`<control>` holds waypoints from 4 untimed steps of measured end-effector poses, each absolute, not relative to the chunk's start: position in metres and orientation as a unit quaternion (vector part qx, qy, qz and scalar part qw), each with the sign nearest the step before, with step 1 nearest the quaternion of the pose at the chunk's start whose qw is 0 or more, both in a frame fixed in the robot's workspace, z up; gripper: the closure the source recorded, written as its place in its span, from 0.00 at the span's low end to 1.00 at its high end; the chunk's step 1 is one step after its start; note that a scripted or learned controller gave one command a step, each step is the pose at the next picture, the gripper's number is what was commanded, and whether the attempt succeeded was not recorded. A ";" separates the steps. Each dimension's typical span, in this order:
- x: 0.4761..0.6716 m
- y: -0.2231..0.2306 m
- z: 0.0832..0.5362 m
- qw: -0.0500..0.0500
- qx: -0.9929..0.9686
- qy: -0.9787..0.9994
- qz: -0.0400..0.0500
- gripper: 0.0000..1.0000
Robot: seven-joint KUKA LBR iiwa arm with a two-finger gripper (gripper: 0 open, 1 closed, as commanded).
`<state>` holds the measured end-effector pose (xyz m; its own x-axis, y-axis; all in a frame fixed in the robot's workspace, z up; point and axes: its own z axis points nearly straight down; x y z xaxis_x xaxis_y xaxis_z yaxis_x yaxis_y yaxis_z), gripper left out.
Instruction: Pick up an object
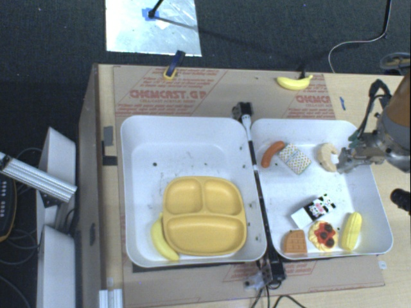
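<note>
- Gripper (343, 159) sits low over the upper right part of the right bin (369, 191), at the end of the grey arm (392, 130) that comes in from the right edge.
- Whether it is open or closed on anything cannot be told; its tip is a small grey blur.
- Just to the left of that tip, touching it or nearly so, lies a pale cream ring-shaped piece like a doughnut (327, 156), near the bin's back wall.
- Further left in the same bin lies a checked, pale packet (295, 159), tilted, and an orange-red sausage (272, 153) just beside it, close to the divide between the bins.
- Toward the front of the right bin there is a small black-and-white block (316, 210) with a cow-like print.
- Along the front wall of that bin sit three things in a row: a brown waffle square (295, 242), a round pizza toy (323, 235) with red spots, and a yellow corn cob (350, 230) on the right.
- Left bin (186, 140) holds a yellow divided plate (204, 215) with three sections, lying flat toward the front.
- A yellow banana (162, 240) lies against the plate's front left corner, partly tucked under its rim.
- Both bins rest on a cardboard sheet (192, 92) with red printing.
- Another banana (294, 81) lies on that cardboard behind the right bin, well apart from the arm.
- A small yellow-and-blue clamp (173, 67) sits at the cardboard's back edge, behind the left bin.
</note>
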<state>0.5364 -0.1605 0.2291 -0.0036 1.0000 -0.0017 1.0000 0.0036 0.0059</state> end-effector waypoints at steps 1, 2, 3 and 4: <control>0.564 -0.120 0.163 0.000 0.706 0.709 0.000 1.00; 0.534 -0.066 0.184 0.000 0.706 0.709 0.001 1.00; 0.534 -0.066 0.184 0.000 0.706 0.708 0.001 0.00; 0.538 -0.097 0.091 -0.001 0.707 0.707 -0.001 0.00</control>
